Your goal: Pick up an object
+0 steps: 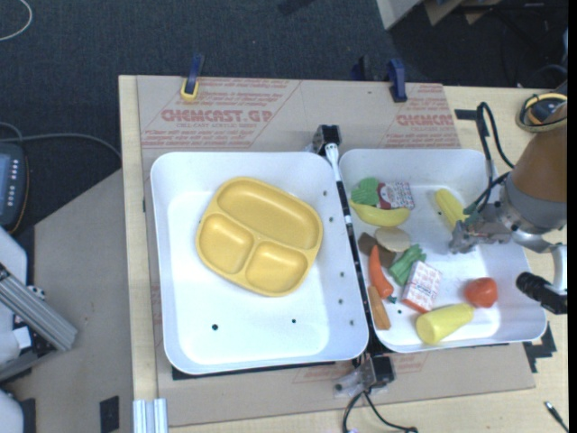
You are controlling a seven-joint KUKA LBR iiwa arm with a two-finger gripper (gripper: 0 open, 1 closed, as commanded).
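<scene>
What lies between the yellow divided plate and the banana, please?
In the camera view, the bins' adjoining white rims lie between the yellow plate and the banana.

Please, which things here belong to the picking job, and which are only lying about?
For the job:
- metal two-finger pincer
- yellow plastic corn cob
- red plastic tomato
- yellow plastic banana
- orange plastic carrot

Lying about:
- yellow divided plastic plate
- blue clamp

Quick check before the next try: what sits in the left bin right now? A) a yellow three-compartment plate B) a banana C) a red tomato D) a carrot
A: the yellow three-compartment plate lies alone in the left bin; the toy foods lie in the right bin.
</scene>
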